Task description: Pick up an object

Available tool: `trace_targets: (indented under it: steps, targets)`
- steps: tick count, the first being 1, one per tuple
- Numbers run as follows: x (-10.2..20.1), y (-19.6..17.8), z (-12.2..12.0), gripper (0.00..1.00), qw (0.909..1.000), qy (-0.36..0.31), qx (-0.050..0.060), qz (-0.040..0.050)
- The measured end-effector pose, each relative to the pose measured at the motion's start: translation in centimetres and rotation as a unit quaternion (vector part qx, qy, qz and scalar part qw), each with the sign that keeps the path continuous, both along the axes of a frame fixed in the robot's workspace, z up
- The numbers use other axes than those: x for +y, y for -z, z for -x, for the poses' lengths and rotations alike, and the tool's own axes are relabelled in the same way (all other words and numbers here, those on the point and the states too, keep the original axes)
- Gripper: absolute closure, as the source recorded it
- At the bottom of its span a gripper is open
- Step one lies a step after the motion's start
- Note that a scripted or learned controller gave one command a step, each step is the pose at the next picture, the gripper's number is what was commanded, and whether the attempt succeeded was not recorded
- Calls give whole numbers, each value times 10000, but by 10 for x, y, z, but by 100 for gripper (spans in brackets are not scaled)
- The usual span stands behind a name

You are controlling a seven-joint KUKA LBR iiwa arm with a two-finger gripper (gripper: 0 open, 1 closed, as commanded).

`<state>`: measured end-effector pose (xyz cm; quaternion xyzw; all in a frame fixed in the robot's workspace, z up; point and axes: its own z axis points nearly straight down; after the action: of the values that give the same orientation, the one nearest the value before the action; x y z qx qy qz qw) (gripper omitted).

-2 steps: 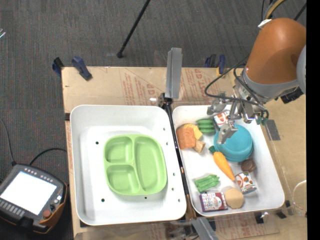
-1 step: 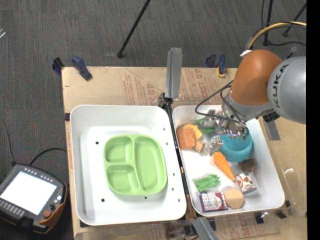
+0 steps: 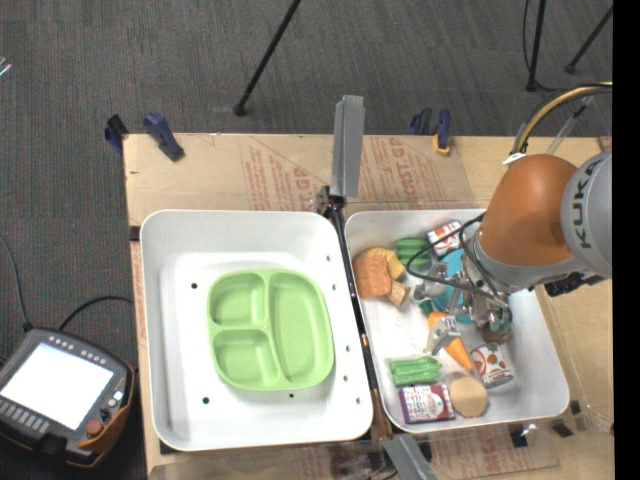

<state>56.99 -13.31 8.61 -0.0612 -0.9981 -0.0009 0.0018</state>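
A: Right bin (image 3: pixel 552 368), worktop (image 3: pixel 200 173) under it. Arm (image 3: pixel 530 213) reaches in from 3 o'clock. Claw (image 3: pixel 452 320) sits low over the middle of the clutter.

B: Which piece is it after?

A: My guess, the toy carrot (image 3: pixel 456 348). It lies at 6 o'clock of the claw, just beside the tips, pointing toward 5 o'clock. Touching or only near, too small to tell.

B: How would it handle?

A: Looks like hollow plastic. Light, stiff, smooth, tapered, so it may squirt out if pinched near the point. Best taken across the thick end.

B: Claw state?

A: Cannot tell how wide it stands; linkages and cables muddle it. I see nothing plainly held.

B: Neighbours?

A: Bread roll (image 3: pixel 376 271) at 10 o'clock of the claw. Green bean pod (image 3: pixel 414 370) at 7 o'clock. Small can (image 3: pixel 492 365) at 5 o'clock, close to the carrot. Purple packet (image 3: pixel 426 403) and tan disc (image 3: pixel 468 396) along the near wall. Crowded; a grab could nudge the can.

B: Left bin (image 3: pixel 175 268)?

A: A green divided plate (image 3: pixel 270 330), well apart from the arm.
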Motion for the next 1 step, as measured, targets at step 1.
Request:
trace_targets:
  steps: [1]
  targets:
    - [2, -12, -3, 100, 10000, -30, -30, 0]
